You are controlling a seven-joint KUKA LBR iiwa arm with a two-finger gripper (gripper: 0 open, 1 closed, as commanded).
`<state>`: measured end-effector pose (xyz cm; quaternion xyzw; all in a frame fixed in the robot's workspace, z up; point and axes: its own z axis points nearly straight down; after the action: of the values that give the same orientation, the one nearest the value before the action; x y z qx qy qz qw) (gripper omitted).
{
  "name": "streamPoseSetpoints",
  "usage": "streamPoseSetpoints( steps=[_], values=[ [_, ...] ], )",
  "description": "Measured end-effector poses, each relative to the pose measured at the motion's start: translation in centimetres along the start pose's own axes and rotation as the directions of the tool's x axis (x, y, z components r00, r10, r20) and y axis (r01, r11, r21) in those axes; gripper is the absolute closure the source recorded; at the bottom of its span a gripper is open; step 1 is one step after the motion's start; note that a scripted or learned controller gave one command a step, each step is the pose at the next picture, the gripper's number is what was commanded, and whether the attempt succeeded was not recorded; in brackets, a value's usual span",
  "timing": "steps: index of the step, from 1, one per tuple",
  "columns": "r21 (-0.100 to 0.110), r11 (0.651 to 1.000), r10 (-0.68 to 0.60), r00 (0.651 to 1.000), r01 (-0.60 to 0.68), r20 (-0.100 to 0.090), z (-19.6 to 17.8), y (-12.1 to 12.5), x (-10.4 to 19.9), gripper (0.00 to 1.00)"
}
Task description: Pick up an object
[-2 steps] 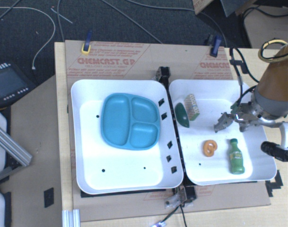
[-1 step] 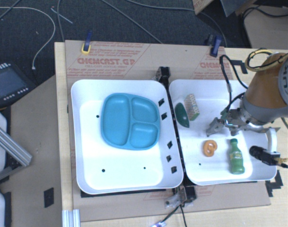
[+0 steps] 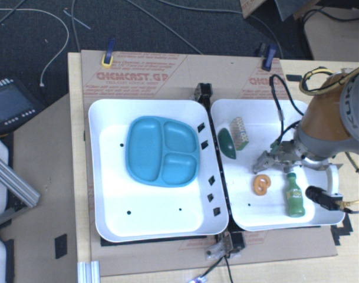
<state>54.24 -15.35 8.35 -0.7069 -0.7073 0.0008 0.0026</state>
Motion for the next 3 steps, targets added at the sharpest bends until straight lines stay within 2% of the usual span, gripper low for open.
streamPoseSetpoints(
  steps=[1, 3],
  values=[
    [-0.004, 1.000, 0.001, 1.000, -0.001, 0.001, -1.2, 0.1, 0.0, 1.00],
    [-0.012, 1.000, -0.001, 1.000, 0.001, 0.004, -14.1, 0.3, 0.0, 1.00]
  ],
)
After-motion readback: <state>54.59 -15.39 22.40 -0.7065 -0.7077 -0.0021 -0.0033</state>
